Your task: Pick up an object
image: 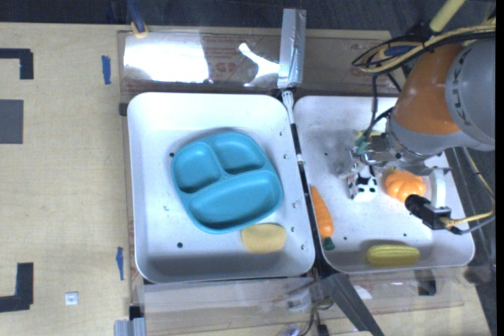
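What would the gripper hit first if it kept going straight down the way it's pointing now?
Most likely the small black-and-white object directly under the gripper, then the right bin's floor. The orange ball-like item sits just beside that line. Depth is hard to judge from this slanted view.

On the worktop (55, 193), two shallow white bins side by side. In the left bin (150, 122): blue divided plastic plate (227, 179) at centre, pale yellow spongy block (263, 237) just in front. In the right bin (331, 122): orange carrot (321, 215) along the left wall, yellow oblong toy (393, 253) near the front, orange round fruit (403, 183) right of centre.
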You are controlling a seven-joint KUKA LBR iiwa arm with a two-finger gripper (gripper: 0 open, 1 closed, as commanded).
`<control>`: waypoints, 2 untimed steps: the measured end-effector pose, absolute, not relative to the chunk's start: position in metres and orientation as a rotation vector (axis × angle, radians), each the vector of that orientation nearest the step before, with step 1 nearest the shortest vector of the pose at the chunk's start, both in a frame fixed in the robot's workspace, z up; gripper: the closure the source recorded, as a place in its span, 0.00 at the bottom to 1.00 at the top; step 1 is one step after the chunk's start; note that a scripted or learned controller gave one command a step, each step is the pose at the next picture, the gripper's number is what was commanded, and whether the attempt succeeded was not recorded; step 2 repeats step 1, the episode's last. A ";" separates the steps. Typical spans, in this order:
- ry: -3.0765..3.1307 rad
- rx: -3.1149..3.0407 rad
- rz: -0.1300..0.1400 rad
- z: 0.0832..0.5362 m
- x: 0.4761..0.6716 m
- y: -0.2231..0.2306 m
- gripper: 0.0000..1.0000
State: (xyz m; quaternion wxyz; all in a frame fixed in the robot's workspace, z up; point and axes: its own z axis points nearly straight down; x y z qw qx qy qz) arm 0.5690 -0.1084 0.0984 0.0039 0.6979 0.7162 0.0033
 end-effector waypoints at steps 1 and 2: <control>2.020 2.402 0.004 0.213 0.628 -0.092 1.00; 2.020 2.402 0.004 0.213 0.628 -0.092 1.00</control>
